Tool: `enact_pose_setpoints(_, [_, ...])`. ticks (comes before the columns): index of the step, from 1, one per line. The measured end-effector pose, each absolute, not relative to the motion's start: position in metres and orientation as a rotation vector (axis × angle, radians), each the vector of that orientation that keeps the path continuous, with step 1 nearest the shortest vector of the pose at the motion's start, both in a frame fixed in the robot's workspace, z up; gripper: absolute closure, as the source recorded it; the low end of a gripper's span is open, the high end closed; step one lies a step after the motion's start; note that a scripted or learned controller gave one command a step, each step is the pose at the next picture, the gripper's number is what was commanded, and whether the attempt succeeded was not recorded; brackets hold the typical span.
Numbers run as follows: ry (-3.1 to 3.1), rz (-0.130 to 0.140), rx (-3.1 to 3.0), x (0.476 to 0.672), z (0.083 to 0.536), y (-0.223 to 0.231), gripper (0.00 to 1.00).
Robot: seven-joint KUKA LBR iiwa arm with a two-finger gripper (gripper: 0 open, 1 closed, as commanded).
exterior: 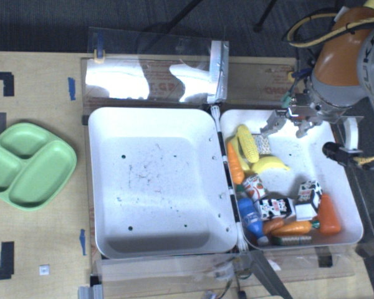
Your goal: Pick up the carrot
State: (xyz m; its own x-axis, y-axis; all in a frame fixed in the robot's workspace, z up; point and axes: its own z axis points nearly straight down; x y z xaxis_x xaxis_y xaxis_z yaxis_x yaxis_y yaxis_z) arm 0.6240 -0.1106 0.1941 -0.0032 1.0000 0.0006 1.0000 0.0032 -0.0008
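Pale wooden surface [43,242] carries two white bins; the carrot [235,162] lies lengthwise against the right bin's [352,226] left wall, about nine o'clock in that bin, pressed beside the corn cob [247,143], so a grasp looks cramped. Toward two o'clock from it, the hand [292,123] hovers with fingers spread, holding nothing, above the bin's bare upper part.

1. Bright, even light falls from overhead across the counter [37,73].
2. Strong white glare washes out the clear panel [149,73] behind the left bin [156,179].
3. Soft shadow pools along that bin's near inner wall.
4. The floor [174,5] beyond stays dim.
5. Overall sharpness is moderate; small labels in the right bin [352,229] blur.
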Motion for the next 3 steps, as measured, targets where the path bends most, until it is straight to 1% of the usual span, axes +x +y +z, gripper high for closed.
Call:
enact_pose_setpoints(1, [-2.239,-0.002,-2.209,0.621,0.206,-0.165,0.00])
enact_pose_setpoints(2, [-2.231,-0.001,-2.216,0.622,0.251,-0.224,0.00])
enact_pose_setpoints(3, [-2.243,-0.001,-2.205,0.658,0.365,-0.223,0.00])
